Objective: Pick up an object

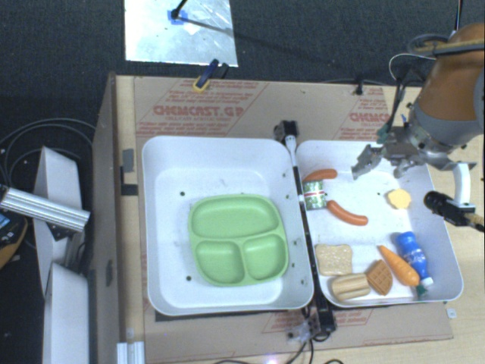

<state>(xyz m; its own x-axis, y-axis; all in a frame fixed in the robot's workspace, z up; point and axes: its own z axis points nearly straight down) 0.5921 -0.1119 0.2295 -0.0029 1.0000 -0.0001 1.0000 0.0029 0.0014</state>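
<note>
Claw [385, 160] apparently open, holding nothing (view blurry); yellow piece [399, 199] just below, apart.

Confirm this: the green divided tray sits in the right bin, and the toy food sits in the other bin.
Not quite. The camera view shows the green divided tray in the left bin, not the right one. The toy food, such as the carrot and the blue bottle, sits in the right bin.

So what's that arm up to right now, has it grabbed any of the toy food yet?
Pincer open, over the right bin, holding nothing. Nearest items: yellow piece, sausage. Nothing in the way.
</note>
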